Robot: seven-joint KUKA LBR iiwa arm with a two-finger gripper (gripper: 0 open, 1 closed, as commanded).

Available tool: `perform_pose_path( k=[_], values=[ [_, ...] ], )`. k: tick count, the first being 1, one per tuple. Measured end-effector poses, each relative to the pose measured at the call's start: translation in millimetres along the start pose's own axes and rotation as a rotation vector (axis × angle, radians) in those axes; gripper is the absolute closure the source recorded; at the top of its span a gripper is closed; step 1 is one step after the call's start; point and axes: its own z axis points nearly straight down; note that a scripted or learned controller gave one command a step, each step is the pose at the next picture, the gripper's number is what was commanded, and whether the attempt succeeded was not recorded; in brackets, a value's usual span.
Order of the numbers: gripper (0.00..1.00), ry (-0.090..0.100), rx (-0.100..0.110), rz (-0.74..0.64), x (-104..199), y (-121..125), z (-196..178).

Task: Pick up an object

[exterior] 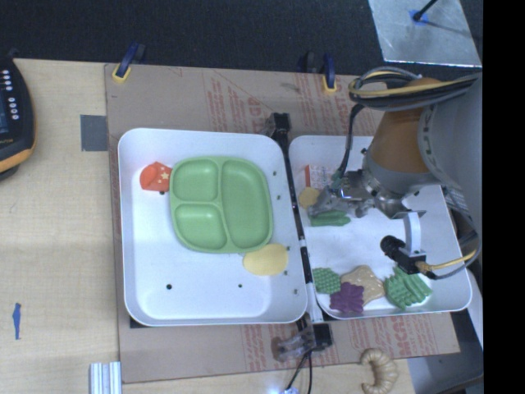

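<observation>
My gripper (338,201) hangs low over the upper left part of the right bin (443,220), under the grey arm with its orange band (398,142). Just below it lies a dark green pod-shaped piece (330,218), touching or nearly touching the gripper. A small yellow piece (309,196) sits to its left by the bin wall. Along the right bin's front edge lie a green waffle-like piece (326,281), a purple piece (347,299), a tan piece (366,283) and a green ridged piece (408,289).
The left bin (139,294) holds a green divided plate (221,203), a red piece with a star (154,176) and a pale yellow piece (265,259). A tan curled object (380,370) lies on the cardboard in front of the bins. A black cable (410,257) loops over the right bin.
</observation>
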Motion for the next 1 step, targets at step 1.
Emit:
perform_pose_path(
  k=[1],
  values=[
    [0.00,-0.003,-0.007,0.002,-19.0,70.9,-1.6]
  ],
)
